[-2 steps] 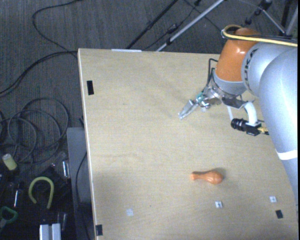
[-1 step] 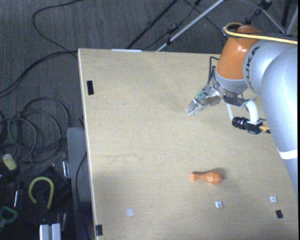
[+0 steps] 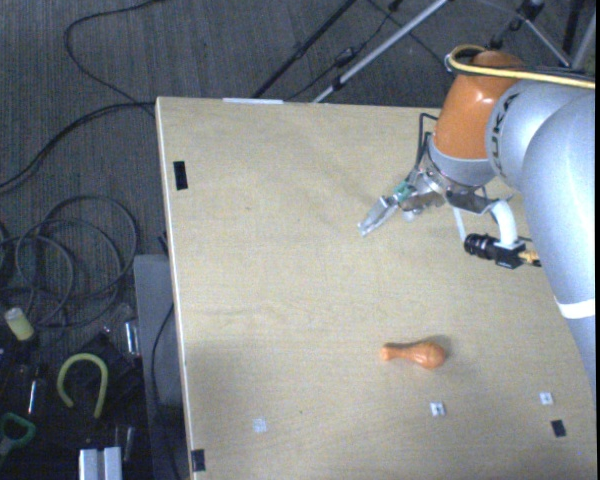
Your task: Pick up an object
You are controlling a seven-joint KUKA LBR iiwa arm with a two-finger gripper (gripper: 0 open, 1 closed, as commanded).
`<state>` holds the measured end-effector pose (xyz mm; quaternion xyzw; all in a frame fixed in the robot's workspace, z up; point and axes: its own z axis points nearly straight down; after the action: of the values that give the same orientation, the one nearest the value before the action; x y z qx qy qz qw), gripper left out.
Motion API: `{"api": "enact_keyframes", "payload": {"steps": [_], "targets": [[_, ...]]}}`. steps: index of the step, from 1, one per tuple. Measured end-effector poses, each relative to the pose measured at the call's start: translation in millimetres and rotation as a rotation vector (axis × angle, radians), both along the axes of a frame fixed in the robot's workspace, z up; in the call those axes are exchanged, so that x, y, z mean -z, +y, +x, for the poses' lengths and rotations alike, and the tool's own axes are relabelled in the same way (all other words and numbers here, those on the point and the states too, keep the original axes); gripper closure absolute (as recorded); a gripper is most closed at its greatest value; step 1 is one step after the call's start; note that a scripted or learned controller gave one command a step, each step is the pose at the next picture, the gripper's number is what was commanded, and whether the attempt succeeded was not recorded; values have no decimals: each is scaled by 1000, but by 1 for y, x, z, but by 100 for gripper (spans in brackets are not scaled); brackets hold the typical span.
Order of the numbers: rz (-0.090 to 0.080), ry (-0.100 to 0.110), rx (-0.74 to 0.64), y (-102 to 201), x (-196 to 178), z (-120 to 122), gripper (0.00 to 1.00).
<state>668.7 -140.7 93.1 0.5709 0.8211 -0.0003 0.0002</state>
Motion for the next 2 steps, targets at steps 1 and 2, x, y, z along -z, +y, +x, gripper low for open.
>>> {"api": "enact_keyframes", "payload": {"steps": [1, 2], "targets": [[-1, 1, -57, 37, 9, -1, 0], [0, -1, -57, 38, 0, 0, 100]]}}
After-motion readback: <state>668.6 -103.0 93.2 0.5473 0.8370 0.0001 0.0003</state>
